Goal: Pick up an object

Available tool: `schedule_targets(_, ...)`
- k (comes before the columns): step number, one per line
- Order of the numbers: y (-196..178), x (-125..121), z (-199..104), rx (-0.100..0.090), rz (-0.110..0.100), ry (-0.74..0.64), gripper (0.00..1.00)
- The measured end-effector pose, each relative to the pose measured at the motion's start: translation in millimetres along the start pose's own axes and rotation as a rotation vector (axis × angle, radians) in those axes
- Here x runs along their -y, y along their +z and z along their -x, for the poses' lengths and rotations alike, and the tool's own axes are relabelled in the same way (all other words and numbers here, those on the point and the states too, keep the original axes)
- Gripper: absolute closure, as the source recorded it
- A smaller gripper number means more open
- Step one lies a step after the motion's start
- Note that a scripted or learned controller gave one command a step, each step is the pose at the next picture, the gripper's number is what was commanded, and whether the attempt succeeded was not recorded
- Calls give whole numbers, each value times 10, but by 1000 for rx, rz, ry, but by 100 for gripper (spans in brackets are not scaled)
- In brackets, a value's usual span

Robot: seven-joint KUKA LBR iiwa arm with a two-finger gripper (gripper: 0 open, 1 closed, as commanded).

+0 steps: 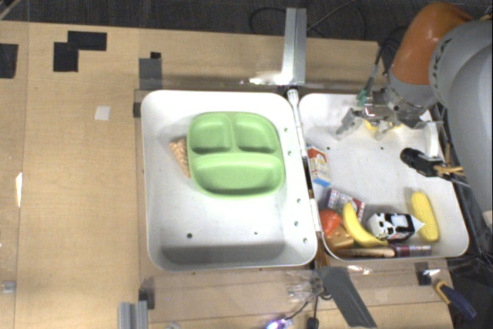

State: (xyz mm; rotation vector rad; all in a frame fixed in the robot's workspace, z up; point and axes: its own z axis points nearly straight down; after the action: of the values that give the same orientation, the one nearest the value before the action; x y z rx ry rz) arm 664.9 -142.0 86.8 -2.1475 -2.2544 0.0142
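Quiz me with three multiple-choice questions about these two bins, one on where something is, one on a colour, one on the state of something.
1. Where is the divided plate?
A. In the left bin
B. In the right bin
C. On the bench outside the bins

2. What colour is that plate?
A. Red
B. Green
C. Blue

3. How does the banana sit?
A. Gripped in the pincer
B. Lying in the right bin, apart from the pincer
C. Lying on the plate

Answers: 1 A, the plate sits inside the left bin's walls. 2 B, it is plainly light green. 3 B, it rests at the near end of the right bin, while the pincer is at the far end.
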Motion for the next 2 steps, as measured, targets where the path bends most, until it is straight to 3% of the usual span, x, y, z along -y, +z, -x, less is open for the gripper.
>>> schedule_targets(1, -16, 257, -23, 16, 35, -27, 0)
schedule_targets(2, -6, 24, 16, 6, -2, -53, 0)
